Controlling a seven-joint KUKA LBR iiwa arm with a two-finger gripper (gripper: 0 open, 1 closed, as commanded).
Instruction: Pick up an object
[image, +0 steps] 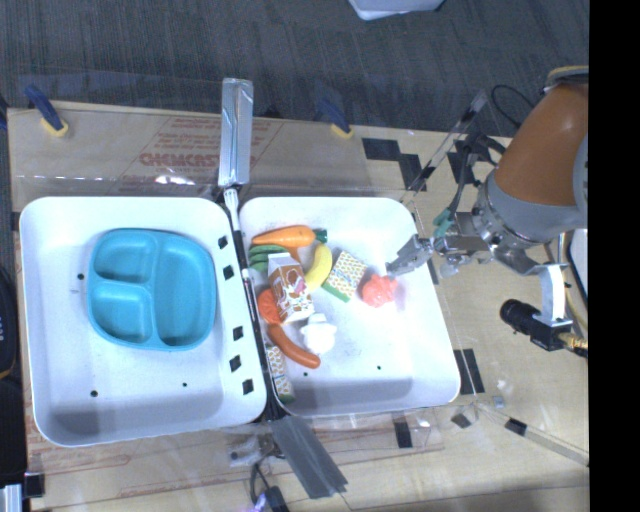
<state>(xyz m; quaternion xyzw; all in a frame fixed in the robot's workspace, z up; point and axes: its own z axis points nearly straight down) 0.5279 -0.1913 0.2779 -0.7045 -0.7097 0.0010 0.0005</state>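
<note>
the gripper (412, 255) sits at the right edge of the right bin (425, 375), just beside a pink toy (378, 290). i cannot tell how wide it is, and it looks to hold nothing. this looks like the reach-in step, so next it should go down over the toy and squeeze.
</note>
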